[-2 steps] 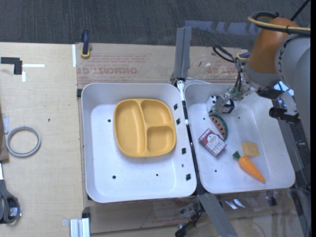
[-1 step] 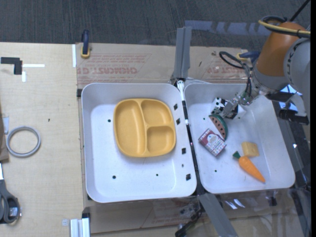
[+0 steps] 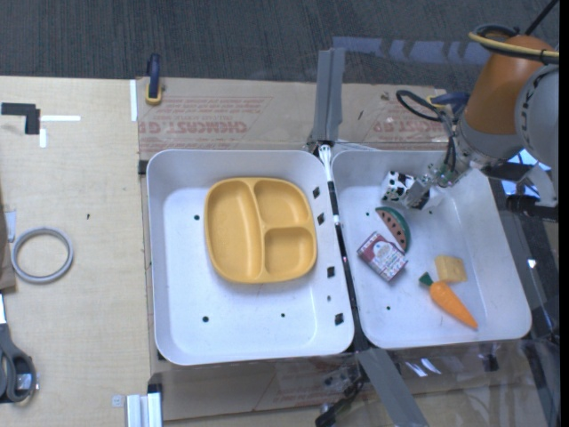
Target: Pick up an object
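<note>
The right bin (image 3: 498, 229) holds several small items. A black-and-white cow toy (image 3: 396, 185) sits near its far left corner. Just in front of the toy are a watermelon slice (image 3: 396, 225) and a red-and-white box (image 3: 382, 257). A tan cracker (image 3: 451, 269) and an orange carrot (image 3: 454, 303) lie toward the front right. My gripper (image 3: 426, 191) hangs low in the far part of this bin, just right of the cow toy and above the watermelon slice. Nothing shows held in it.
A yellow divided plate (image 3: 260, 229) lies in the left bin (image 3: 173, 265). A metal divider (image 3: 327, 105) runs between the bins at the back. On the wooden bench to the left lie a grey tape ring (image 3: 40, 254) and scissors (image 3: 13, 372).
</note>
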`<state>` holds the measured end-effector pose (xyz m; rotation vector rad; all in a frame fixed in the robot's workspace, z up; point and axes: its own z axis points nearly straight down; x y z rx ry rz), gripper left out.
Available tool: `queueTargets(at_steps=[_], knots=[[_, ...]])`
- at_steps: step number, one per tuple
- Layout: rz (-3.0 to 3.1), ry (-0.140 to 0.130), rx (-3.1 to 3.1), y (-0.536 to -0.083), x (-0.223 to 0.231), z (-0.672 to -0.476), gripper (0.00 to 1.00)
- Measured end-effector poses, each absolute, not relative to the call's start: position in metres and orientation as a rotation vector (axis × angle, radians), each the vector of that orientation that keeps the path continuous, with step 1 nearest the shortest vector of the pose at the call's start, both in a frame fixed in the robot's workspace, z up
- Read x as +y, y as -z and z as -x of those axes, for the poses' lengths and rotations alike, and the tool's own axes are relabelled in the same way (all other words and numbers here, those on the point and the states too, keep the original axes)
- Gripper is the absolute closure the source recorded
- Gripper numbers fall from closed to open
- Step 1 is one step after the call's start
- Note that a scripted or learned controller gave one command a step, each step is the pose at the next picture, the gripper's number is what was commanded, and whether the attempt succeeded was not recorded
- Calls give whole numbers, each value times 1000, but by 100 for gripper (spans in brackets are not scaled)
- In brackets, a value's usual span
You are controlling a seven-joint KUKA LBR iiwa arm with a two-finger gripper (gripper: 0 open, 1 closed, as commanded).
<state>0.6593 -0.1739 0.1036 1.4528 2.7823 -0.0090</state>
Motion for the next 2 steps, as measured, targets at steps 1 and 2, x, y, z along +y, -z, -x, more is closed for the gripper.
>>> queueTargets(at_steps=[1,2], knots=[[-1290,1,2860,-181,-164,-646,100],[-1796,3,2576,-231,-138,-627,100]])
